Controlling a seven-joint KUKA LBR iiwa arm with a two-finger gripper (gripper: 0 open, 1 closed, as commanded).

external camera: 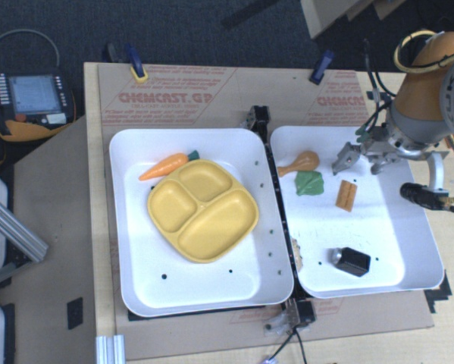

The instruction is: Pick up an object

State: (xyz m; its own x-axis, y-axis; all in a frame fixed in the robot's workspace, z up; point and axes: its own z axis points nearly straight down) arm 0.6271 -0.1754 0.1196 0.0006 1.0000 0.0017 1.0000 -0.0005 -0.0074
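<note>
Two white bins sit side by side. Near the right bin's (408, 271) far edge the gripper (361, 159) hovers with fingers spread, gripping nothing. Below it lie a tan wooden pear (301, 161), green piece (310, 183), brown block (346, 196) and, toward the near edge, a black object (352, 261). The left bin (136, 279) holds a yellow divided plate (202, 211) and a carrot (163, 166).

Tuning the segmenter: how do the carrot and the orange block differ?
The carrot lies in the left bin, against the yellow tray; the orange block lies in the right bin, touching nothing. The carrot is long and tapered with a green tip, the block short and rectangular. Both are orange.
</note>
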